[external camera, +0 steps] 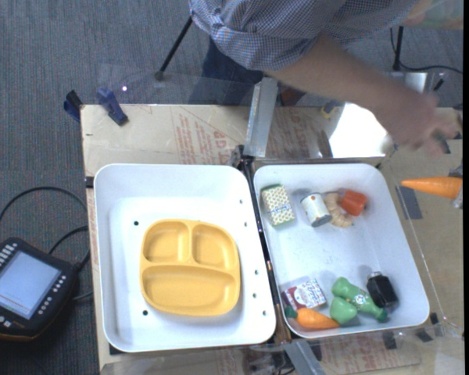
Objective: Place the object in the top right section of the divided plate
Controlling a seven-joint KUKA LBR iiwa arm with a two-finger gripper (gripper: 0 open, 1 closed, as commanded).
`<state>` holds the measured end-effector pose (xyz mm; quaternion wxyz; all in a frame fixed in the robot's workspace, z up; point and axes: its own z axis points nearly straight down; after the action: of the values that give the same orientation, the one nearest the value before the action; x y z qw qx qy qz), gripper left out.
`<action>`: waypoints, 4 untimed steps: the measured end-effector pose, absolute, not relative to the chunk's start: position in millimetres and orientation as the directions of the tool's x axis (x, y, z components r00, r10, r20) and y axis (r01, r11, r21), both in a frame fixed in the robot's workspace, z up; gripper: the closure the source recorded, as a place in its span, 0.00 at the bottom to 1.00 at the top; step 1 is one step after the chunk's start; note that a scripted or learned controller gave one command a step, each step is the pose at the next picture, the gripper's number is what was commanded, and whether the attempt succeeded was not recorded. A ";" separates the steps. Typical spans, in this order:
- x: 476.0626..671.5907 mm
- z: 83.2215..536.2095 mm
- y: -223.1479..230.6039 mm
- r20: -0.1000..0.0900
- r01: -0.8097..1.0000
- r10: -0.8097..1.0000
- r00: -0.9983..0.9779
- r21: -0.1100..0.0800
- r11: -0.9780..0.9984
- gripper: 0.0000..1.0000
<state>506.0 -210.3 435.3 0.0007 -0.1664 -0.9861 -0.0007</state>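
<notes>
A person (297, 22) leans in from the top, cut off by the picture's upper edge, so only the checked shirt and 1 arm show. The hand (422, 127) at the end of that arm is blurred, and its fingers cannot be told apart. A carrot (431, 185) at the right is cut off at its thick end. The handheld screen (19, 287) at lower left (a control pad on a cable) runs off the left edge. Print on the small packet (305, 294) is too small to read.
</notes>
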 end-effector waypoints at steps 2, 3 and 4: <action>580.5 436.2 -199.5 0.001 0.014 0.014 -1.000 0.002 1.000 1.00; 601.6 435.0 -199.9 0.001 0.077 0.077 -0.997 0.003 0.997 1.00; 632.4 435.0 -209.5 0.000 -0.107 -0.107 -0.994 0.003 0.994 1.00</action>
<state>632.4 -209.5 435.0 -0.0001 0.0535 -0.9986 -0.0013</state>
